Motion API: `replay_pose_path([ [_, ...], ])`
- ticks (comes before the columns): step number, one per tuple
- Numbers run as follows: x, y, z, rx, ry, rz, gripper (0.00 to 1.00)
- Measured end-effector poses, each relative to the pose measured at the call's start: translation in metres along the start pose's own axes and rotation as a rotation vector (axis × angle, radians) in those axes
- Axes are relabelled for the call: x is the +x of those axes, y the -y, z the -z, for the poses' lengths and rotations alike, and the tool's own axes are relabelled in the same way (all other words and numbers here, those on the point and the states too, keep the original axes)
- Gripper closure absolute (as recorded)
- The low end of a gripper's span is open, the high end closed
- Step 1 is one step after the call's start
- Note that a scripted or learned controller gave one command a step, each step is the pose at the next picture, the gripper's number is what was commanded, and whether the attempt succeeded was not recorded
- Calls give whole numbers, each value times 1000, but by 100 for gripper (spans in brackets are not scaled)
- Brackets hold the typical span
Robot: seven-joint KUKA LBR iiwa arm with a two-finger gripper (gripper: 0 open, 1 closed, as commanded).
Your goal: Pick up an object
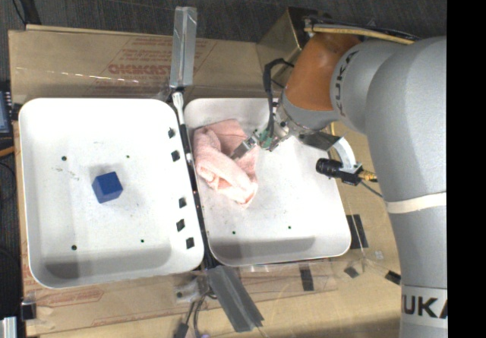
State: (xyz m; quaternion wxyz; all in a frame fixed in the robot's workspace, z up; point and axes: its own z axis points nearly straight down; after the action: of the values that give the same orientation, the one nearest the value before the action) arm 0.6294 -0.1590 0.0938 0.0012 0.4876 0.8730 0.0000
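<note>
Gripper (254, 143) sits at the upper right edge of the pink cloth (222, 162) in the right bin (304, 230); cloth runs down-left from it. Jaw state cannot be told. Blue cube (107, 186) lies well apart in the left bin (45, 177).

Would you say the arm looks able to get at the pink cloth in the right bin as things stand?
Probably yes: the gripper is right at the pink cloth's upper edge, in the right bin, and nothing lies between them. The blue cube sits apart in the left bin.

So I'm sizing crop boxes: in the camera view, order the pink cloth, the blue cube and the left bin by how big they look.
1. left bin
2. pink cloth
3. blue cube
</note>
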Motion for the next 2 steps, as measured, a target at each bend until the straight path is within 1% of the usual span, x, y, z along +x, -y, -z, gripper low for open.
replay_pose_path([
  [1,0,0,0,0,0,0,0],
  [2,44,-13,-2,3,-3,120,0],
])
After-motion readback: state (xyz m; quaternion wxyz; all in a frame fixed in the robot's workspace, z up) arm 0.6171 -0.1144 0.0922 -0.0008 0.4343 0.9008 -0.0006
